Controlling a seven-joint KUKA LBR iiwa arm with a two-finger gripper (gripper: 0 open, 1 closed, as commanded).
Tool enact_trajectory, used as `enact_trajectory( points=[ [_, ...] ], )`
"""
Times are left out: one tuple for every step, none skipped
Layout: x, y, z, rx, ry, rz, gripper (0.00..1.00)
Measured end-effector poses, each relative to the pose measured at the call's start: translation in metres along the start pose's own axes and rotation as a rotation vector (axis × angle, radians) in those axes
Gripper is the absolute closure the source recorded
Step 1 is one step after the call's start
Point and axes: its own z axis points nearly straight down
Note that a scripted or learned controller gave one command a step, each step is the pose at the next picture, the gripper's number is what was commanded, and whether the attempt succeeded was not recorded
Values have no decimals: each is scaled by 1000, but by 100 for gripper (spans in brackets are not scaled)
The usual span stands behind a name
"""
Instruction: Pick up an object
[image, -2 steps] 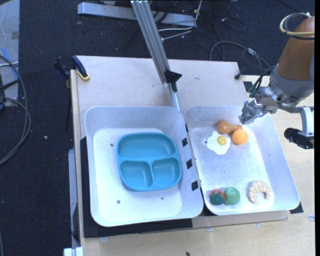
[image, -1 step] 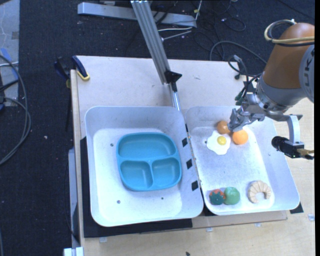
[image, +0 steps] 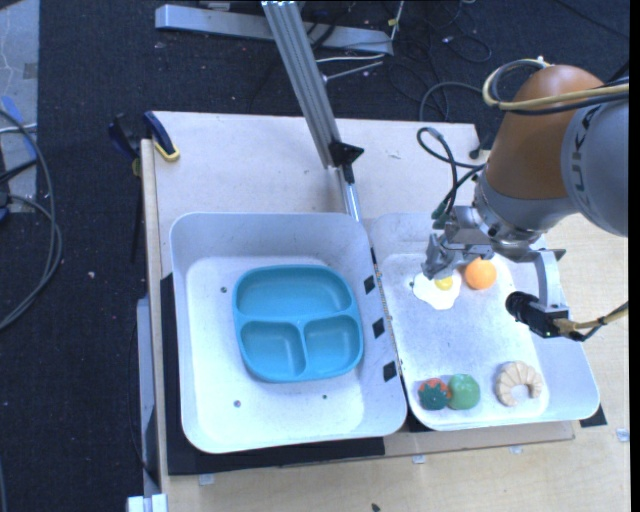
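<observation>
In the right bin lie a fried egg, an orange ball, a croissant and a green and red vegetable piece. My gripper hangs over the bin's far left part, just above the fried egg and left of the orange ball. Its fingers point down at the egg's far edge. I see nothing held between them.
The left bin holds a blue divided plate. A slanted metal pole rises behind the bins. A black camera unit on a bracket sits over the right bin near the arm.
</observation>
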Motion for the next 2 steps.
enact_trajectory(
  points=[
    [56,-16,10,0,0,-1,100],
    [101,-32,0,-2,0,0,100]
  ],
)
